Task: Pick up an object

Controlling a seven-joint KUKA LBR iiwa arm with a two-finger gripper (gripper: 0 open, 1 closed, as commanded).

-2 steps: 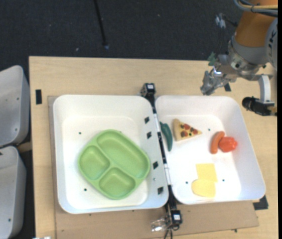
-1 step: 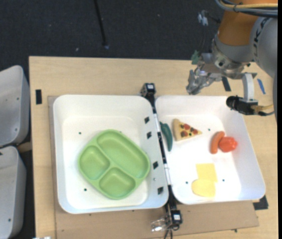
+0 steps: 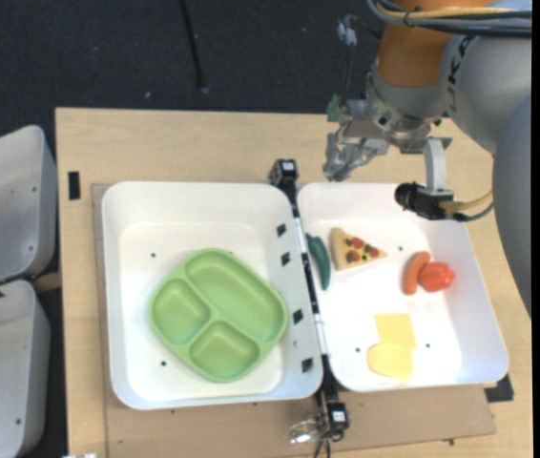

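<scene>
I see my gripper (image 3: pixel 344 165) hanging over the back rim of the right bin (image 3: pixel 480 351), holding nothing, because the pizza (image 3: pixel 354 249) lies near below, waiting to be picked.

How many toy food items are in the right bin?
5: a green piece by the left wall, a pizza slice beside it, a sausage touching a tomato to the right, and yellow cheese near the front. Nothing seems hidden.

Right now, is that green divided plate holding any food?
No. The green plate lies flat in the left bin, all three compartments bare. The toy pizza slice lies in the right bin.
</scene>
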